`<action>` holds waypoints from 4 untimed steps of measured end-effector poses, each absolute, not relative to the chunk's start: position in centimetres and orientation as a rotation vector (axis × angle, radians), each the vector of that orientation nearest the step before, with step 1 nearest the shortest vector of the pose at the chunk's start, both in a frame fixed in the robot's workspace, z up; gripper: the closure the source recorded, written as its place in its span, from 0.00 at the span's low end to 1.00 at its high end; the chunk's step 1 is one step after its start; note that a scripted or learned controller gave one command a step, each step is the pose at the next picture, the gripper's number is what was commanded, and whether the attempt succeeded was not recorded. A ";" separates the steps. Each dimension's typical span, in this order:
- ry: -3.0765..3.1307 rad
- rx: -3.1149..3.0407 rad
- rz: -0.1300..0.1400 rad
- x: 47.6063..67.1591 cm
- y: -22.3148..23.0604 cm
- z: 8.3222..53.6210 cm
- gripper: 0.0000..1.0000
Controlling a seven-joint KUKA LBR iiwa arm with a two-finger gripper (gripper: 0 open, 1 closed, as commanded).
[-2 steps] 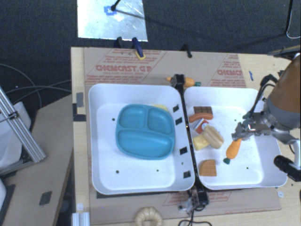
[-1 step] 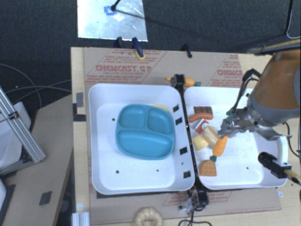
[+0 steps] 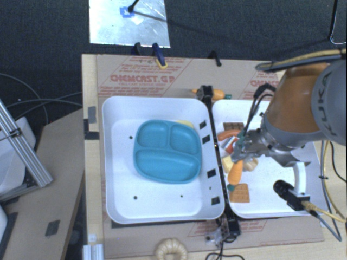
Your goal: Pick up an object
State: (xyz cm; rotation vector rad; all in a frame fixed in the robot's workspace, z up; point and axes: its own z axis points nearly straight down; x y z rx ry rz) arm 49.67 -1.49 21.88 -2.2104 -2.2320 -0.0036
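My gripper (image 3: 243, 149) is low in the right bin (image 3: 303, 207), over a cluster of toy foods near its left wall. An orange carrot-like piece (image 3: 236, 171) lies just below the gripper. Under that rests a brown square cracker (image 3: 240, 193). A dark brown chocolate bar (image 3: 233, 127) and red and orange pieces (image 3: 227, 137) sit just behind the gripper. A pale yellow piece (image 3: 250, 164) lies beside the carrot. The wrist hides whatever is directly under the gripper.
The left bin (image 3: 122, 199) holds a blue divided plate (image 3: 168, 150) with a yellow bit (image 3: 186, 123) behind it. An orange item (image 3: 217, 95) lies behind the bins and a beige ring (image 3: 171, 249) lies in front. The divider between the bins carries black clips (image 3: 211, 173).
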 end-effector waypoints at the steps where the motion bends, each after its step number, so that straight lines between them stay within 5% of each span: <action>1: -2.230 -2.215 -0.003 50.5 -0.5 23.3 1.00; 4: -2.229 -2.216 -0.002 50.1 0.3 23.4 1.00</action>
